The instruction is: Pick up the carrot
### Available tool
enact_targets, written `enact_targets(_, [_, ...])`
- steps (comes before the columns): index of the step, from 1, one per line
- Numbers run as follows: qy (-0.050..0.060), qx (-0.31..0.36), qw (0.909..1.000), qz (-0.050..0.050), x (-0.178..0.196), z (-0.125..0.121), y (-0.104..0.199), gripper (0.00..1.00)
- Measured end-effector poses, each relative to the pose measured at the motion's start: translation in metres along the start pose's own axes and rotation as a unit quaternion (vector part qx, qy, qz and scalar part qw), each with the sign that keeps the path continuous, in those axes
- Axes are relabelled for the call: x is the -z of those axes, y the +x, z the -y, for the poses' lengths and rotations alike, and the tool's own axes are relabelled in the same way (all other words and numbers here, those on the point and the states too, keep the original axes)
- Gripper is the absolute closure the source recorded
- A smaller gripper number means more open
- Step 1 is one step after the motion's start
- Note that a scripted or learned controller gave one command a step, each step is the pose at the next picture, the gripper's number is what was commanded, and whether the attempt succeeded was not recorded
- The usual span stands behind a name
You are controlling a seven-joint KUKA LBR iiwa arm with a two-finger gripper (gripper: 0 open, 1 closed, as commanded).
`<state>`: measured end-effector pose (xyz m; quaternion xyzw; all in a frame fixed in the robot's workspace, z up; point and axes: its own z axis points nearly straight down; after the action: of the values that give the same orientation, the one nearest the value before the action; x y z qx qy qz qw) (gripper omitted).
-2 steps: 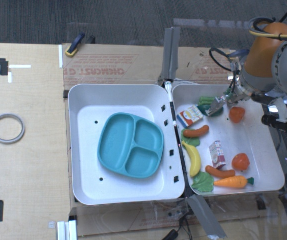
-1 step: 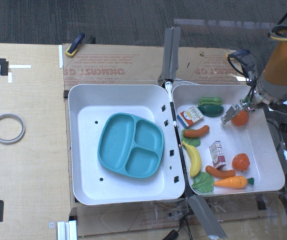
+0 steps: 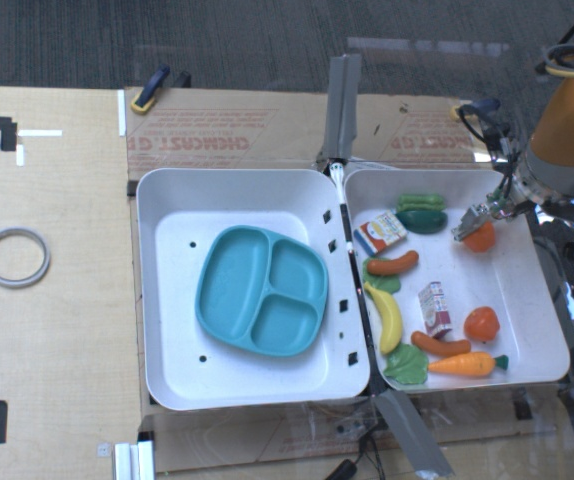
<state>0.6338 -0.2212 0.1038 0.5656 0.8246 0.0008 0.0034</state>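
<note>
The carrot, orange with a green tip at its right end, lies along the near wall of the right bin. My gripper hangs over the far right part of that bin, well beyond the carrot. A small orange-red round fruit sits right at the gripper's tip; whether it is touched or held is not clear. The arm's orange band shows at the right edge.
The right bin also holds a green vegetable, a small box, two sausages, a banana, a packet, a tomato and a leaf. A blue divided plate lies in the left bin.
</note>
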Motion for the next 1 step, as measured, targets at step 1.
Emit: enact_targets(1, [0.001,-0.004,1.0,-0.001,0.0026,-0.024,-0.0101,1.0])
